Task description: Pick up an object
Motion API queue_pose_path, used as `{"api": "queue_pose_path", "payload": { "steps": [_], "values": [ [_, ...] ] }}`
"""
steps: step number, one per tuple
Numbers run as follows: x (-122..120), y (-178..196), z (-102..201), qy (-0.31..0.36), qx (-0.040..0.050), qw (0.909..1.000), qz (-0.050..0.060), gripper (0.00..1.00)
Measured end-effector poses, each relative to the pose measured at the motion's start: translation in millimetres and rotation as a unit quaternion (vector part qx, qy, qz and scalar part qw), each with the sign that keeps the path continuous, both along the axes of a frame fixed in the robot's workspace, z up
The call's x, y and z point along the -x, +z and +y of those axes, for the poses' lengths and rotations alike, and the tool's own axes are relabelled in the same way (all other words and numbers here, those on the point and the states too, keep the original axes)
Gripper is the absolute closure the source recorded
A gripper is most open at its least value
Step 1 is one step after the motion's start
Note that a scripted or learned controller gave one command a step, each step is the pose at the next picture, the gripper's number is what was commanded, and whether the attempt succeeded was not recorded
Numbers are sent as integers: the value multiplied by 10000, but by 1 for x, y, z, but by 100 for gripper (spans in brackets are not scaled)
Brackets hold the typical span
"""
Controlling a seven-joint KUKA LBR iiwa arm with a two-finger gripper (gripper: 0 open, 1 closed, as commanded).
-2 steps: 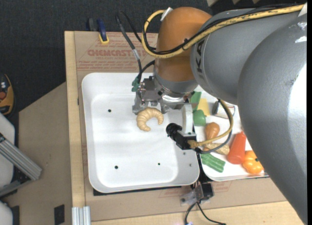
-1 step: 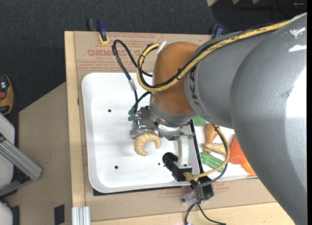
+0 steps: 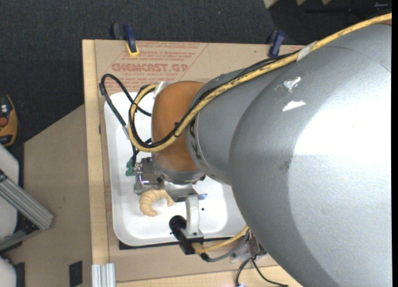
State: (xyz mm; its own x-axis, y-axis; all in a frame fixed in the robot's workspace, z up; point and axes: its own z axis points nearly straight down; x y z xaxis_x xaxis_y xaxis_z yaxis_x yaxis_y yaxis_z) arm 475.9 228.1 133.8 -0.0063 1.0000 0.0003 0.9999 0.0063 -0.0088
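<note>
A tan, croissant-shaped object (image 3: 151, 202) lies on the floor of the left white bin (image 3: 119, 174), towards its front. My gripper (image 3: 148, 182) is low in this bin, directly above and behind the croissant shape; whether it touches it I cannot tell. A small green thing (image 3: 130, 167) shows at the gripper's left side. The orange band (image 3: 171, 124) and the grey arm hide the bin's back and right parts.
The bins rest on a brown board (image 3: 152, 58) with red print, held at the back by two blue clamps (image 3: 129, 34) (image 3: 276, 40). A small blue speck (image 3: 203, 197) lies on the bin floor right of the gripper. The grey arm (image 3: 311, 155) covers the right half of the view.
</note>
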Motion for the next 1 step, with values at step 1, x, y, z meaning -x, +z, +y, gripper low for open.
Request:
{"api": "queue_pose_path", "payload": {
  "steps": [1],
  "values": [
    [-4, 94, -3, -24, -20, 10000, -83, 100]
  ]
}}
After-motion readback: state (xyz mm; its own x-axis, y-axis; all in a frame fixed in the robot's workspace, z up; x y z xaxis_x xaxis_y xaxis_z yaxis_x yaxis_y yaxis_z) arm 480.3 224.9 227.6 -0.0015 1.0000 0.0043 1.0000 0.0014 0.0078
